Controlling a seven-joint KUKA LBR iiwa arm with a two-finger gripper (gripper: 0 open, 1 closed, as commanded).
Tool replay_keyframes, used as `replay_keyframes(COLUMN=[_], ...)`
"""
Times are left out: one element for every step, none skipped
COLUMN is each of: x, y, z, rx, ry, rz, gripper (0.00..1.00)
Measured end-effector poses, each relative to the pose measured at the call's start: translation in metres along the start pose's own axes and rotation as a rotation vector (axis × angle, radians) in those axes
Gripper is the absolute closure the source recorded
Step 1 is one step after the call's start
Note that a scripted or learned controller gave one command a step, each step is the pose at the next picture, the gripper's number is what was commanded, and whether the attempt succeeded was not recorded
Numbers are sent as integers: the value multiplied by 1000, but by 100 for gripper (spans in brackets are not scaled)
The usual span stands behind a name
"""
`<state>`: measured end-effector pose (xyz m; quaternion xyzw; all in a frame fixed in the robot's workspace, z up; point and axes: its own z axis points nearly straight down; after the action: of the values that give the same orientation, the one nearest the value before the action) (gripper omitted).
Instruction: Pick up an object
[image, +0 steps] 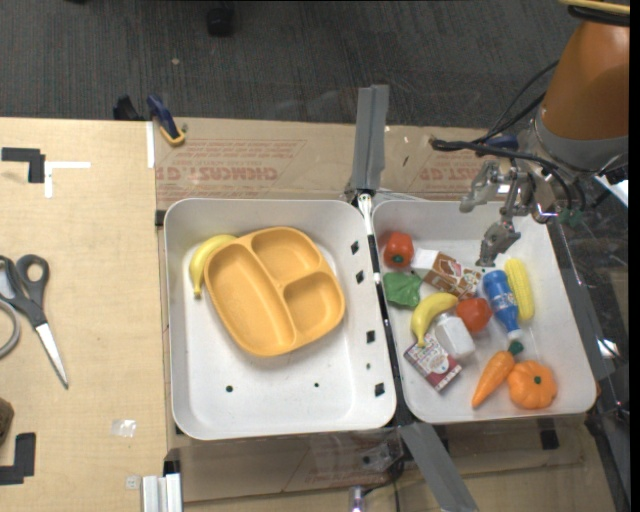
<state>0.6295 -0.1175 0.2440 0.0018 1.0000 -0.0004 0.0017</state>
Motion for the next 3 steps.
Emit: replay_keyframes(x=[70,63,83], y=[16,23,23], z=[108,146,146], rx=[0,0,-1], ry=[1,-8,-11], rz=[171,214,275], gripper=[0,0,0])
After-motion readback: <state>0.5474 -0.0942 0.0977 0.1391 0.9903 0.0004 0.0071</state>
